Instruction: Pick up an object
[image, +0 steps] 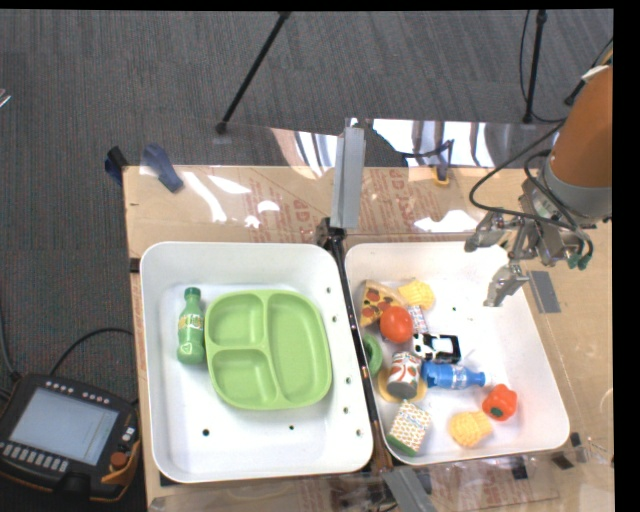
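Note:
My gripper (508, 283) hangs over the upper right part of the right bin (520, 335), above bare floor; its fingers stand apart with nothing between them. Left of and below it lie the toys: a red tomato (396, 324), a yellow corn piece (417, 294), a pizza slice (375, 298), a black-and-white cow figure (436, 347), a blue bottle (452, 377), a small can (403, 374), an orange pepper (499, 401), a yellow waffle-like piece (470, 429) and a checked packet (409, 427). None of them touches the gripper.
The left bin (170, 420) holds a green divided plate (268, 349) and a green bottle (190, 324) lying along its left side. A grey upright post (347, 180) stands behind the bins' shared edge. A teach pendant (62, 430) lies at the lower left.

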